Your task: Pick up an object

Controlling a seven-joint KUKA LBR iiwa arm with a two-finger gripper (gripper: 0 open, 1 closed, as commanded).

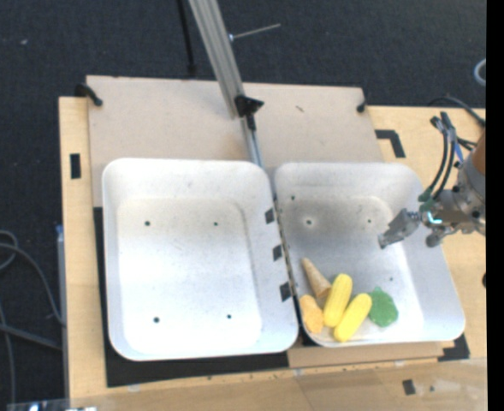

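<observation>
I see the claw [416, 229] hovering over the right edge of the right bin [423, 268], reaching in from the table's right side. Its two fingers look spread apart, one grey finger [397, 228] pointing toward the bin's middle and the other near the bin's right wall, with nothing between them. The arm's wrist, with cables looping above it, sits just off the bin's right rim.

The objects lie bunched in the front part of the right bin, near its front-left corner and well apart from the claw. I count two yellow corn-like pieces [337, 294] lying side by side at a slant, a tan cone [315, 276] touching them on the side toward the left bin, a small orange piece [311, 313] against the front rim, and a green lump [384, 309] just beside the corn on the right.

The left bin [192, 255] sits beside it, their walls touching at the middle. A metal rail [222, 50] slants across the table's back edge.
</observation>
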